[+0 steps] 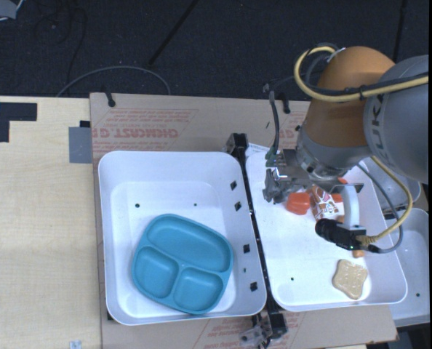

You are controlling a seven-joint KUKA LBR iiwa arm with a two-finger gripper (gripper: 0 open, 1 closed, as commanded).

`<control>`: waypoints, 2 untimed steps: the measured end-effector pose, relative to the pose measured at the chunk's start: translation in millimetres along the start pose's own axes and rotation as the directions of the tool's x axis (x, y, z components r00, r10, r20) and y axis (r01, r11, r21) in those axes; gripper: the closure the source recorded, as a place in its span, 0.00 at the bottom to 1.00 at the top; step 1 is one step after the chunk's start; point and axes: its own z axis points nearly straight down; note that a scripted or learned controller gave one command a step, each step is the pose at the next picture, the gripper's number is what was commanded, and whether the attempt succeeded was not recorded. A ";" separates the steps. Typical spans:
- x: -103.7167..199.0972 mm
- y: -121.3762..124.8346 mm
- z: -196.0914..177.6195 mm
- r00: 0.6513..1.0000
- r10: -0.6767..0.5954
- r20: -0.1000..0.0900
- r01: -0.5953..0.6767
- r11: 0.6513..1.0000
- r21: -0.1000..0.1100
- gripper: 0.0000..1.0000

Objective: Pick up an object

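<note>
My gripper (277,185) hangs low over the back left part of the right bin (303,297), under the arm's orange band. An orange object (297,203) lies just to its right, close to it or touching it. Beside that sits a red and white packet (326,206), partly covered by the wrist. A slice of toast (349,278) rests near the bin's front right corner. I see nothing held in the gripper.
The left bin (121,187) holds a blue divided plate (182,263) at its front. A black divider (249,224) with clips runs between the two bins. A black cable end (340,233) and a yellow hose hang from the arm over the right bin.
</note>
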 end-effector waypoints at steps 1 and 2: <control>42.1 11.0 11.8 1.000 0.000 0.001 0.000 1.000 0.000 1.00; 92.2 21.3 26.0 1.000 0.000 0.001 0.000 1.000 0.000 1.00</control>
